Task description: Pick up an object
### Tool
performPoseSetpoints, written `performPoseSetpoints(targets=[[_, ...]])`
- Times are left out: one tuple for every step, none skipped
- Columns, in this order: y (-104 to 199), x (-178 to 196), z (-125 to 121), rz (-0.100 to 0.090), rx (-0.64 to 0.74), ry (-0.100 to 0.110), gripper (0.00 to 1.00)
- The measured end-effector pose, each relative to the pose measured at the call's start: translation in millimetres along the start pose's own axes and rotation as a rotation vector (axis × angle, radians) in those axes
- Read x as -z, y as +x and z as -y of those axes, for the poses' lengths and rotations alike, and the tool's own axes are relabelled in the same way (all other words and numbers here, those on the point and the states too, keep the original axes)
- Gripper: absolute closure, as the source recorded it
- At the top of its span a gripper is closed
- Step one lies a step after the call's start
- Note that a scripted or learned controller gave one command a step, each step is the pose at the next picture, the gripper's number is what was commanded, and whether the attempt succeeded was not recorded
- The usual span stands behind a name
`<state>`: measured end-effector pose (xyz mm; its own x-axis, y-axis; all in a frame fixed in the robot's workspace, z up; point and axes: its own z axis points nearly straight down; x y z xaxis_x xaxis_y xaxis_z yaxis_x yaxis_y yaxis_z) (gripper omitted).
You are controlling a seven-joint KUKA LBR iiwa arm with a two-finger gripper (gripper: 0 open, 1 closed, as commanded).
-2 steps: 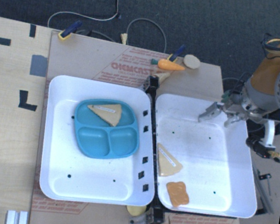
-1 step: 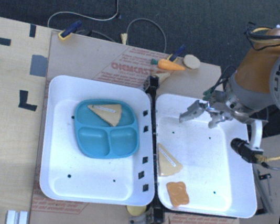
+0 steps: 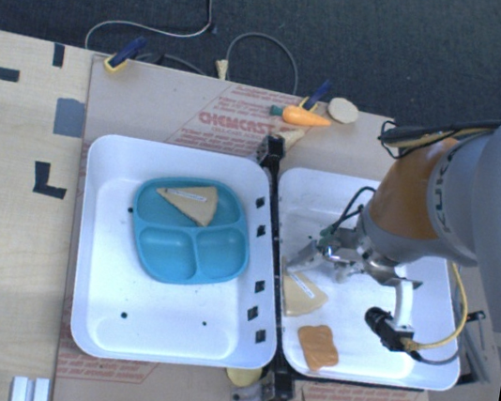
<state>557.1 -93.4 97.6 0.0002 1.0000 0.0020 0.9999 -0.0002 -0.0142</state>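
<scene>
The shallow white bin on the left held a blue plastic plate with three parts. A tan wedge like a sandwich slice lay in the plate's top part. In the white bin on the right, a pale flat see-through piece lay near the left wall, with a small brown bread-like block just below it. The gripper hung low right above the pale piece. Whether it was squeezed closed could not be told.

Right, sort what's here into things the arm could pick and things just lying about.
Could pick, in the right white bin:
- pale flat translucent piece
- tan bread-like chunk
- gripper is above them

Lying about:
- blue divided plastic tray holding a tan wedge, left bin
- orange carrot toy on the cardboard
</scene>
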Motion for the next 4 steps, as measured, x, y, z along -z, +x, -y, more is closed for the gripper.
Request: performPoseSetpoints(targets=[[71.1, 90.8, 41.3, 0.000, 0.006, -0.017, 0.00], [-2.0, 86.5, 0.6, 0.005, -0.004, -0.015, 0.00], [-5.0, -16.3, 51.0, 0.004, -0.002, -0.017, 0.00], [-6.6, -0.9, 48.5, 0.007, -0.002, -0.022, 1.00]])
